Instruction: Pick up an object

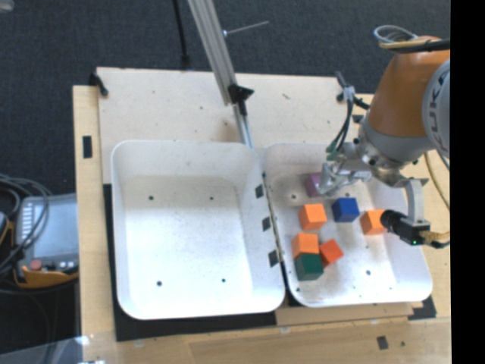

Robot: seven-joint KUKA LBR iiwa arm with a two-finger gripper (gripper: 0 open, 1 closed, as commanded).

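The right bin [405,279] holds several small blocks: a purple one [311,182], a blue cube [345,208], orange cubes [312,216] [307,243] [371,221], a red-orange block [331,252] and a dark green cube [308,266]. My gripper [330,181] hangs low over the bin's far part, right beside the purple block and just above the blue cube. The wrist hides its fingertips.
The left bin [189,226] lies next to the right one, with black clips [265,222] along the shared rim. A slanted aluminium pole [216,48] rises from the bench behind the bins. A grey device with cables [38,237] sits off the bench at left.
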